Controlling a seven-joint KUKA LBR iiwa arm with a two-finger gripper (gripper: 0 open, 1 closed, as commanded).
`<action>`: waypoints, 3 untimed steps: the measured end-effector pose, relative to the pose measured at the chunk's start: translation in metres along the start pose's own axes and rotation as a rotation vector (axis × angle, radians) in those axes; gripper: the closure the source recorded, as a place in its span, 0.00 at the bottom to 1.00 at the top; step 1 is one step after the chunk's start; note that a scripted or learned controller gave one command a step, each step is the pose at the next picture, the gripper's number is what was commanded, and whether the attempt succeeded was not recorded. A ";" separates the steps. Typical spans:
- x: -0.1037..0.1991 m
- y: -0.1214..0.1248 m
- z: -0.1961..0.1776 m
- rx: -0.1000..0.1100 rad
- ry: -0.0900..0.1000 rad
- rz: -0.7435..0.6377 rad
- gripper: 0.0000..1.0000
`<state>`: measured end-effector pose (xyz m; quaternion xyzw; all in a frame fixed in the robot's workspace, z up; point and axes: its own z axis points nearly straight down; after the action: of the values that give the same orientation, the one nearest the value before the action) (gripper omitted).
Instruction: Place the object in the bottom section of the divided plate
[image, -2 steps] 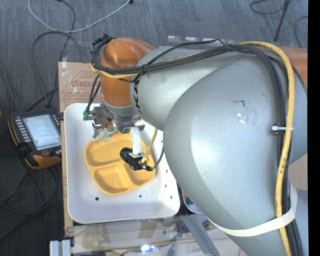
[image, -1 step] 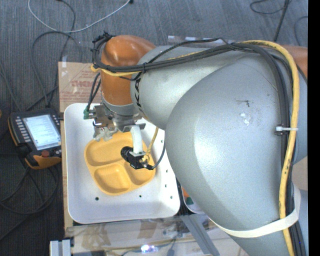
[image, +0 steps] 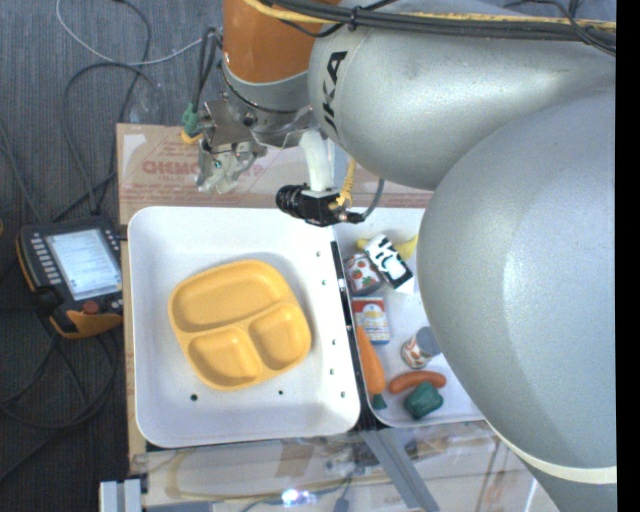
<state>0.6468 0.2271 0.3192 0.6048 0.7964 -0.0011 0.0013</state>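
A yellow divided plate (image: 200, 290) lies in the middle of the left white bin (image: 160, 400), with one large section at the far side and two smaller ones at the near side, all bare. My gripper (image: 220, 168) hangs beyond the far edge of the left bin, over the cardboard strip, up and left of the plate. Nothing shows under it. The right bin (image: 404, 305) holds several small items: a carrot (image: 372, 368), a sausage (image: 415, 381), a green piece (image: 424, 401), two little cartons (image: 365, 272), a small can (image: 420, 348) and a black-and-white item (image: 388, 258).
The big grey arm covers the right side of the view and part of the right bin. A black cable connector (image: 305, 203) hangs over the far rim between the bins. A handheld control pendant (image: 70, 265) lies on the floor at the left, with cables around it.
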 end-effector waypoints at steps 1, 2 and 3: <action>0.002 -0.045 -0.071 0.000 0.000 -0.034 1.00; 0.012 -0.090 0.086 0.004 0.003 -0.165 1.00; -0.053 -0.081 0.091 0.002 0.002 -0.134 1.00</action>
<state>0.5831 0.1542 0.2281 0.5499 0.8352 -0.0014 -0.0002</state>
